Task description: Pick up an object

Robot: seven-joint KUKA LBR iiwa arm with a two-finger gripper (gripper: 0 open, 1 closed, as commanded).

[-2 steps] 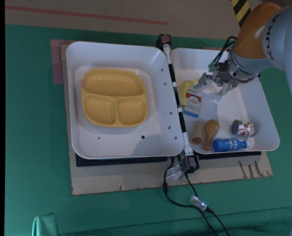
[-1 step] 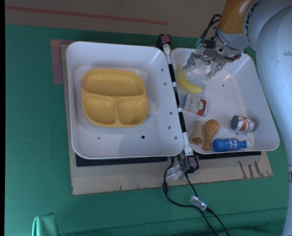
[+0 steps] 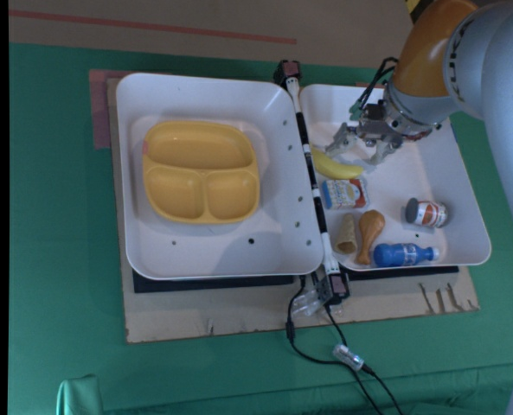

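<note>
Claw [image 3: 362, 142] spread open over the right bin [image 3: 464, 188], gripping nothing.
Banana [image 3: 336, 166] lies just below its fingers (carton [image 3: 344, 194] under that); can [image 3: 426, 213] sits off down-right.

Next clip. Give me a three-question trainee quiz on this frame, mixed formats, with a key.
1. True or false: the yellow divided tray lies in the right bin.
2. Which item is nearest the gripper? A) blue bottle B) banana C) small can
3. Fill in: the drumstick lies beside the ___ cone.

Key: 1 false, it lies in the left bin. 2 B. 3 ice cream; the two lie side by side near the right bin's front edge.
</note>
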